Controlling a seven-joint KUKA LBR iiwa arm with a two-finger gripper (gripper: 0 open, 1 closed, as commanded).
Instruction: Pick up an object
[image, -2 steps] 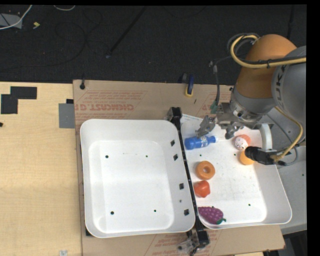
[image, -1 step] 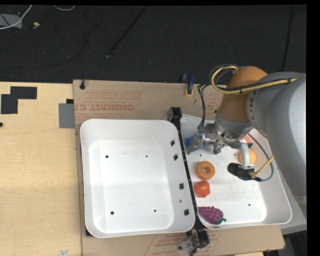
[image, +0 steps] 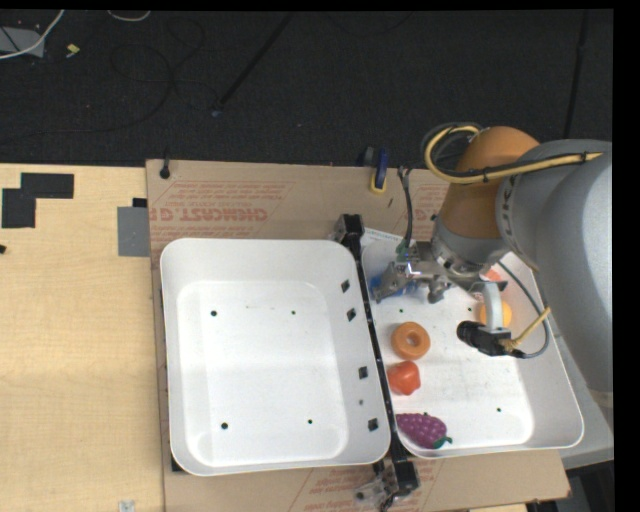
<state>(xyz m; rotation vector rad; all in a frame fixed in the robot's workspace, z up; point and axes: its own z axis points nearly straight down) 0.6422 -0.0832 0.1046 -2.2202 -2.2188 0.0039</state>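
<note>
We are hovering the hand (image: 420, 283), grip state unreadable, at twelve o'clock of the orange ring (image: 410, 340); nothing lifted, pickup pending.

Two white bins (image: 262, 262), one orange ring (image: 410, 340), one red piece (image: 404, 377), one purple grape bunch (image: 423, 429).

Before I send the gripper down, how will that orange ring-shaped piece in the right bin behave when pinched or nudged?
The orange ring looks like a small toy, probably light. It lies flat, so likely won't roll, but a nudge may slide it across the smooth right bin toward the red piece.
</note>
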